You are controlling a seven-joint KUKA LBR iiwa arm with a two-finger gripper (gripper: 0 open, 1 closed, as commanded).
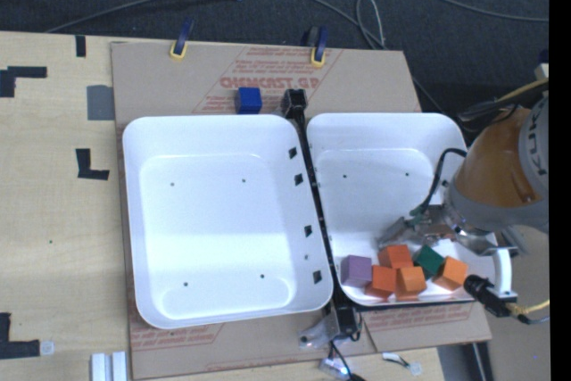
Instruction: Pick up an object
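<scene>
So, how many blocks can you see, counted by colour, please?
Orange blocks: 4, in the right bin, at
Purple block: 1, same bin
Green block: 1, same bin
Blue block: 1, on the cardboard behind the bins
Total: 7

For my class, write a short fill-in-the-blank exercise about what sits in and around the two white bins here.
1. The cluster of small blocks lies in the ____ bin as the camera sees it.
2. The purple block lies at the ____ end of that cluster.
3. A lone ____ block rests on the cardboard behind the bins.
4. One ____ block sits among the orange ones.

Missing words: right; left; blue; green
</scene>
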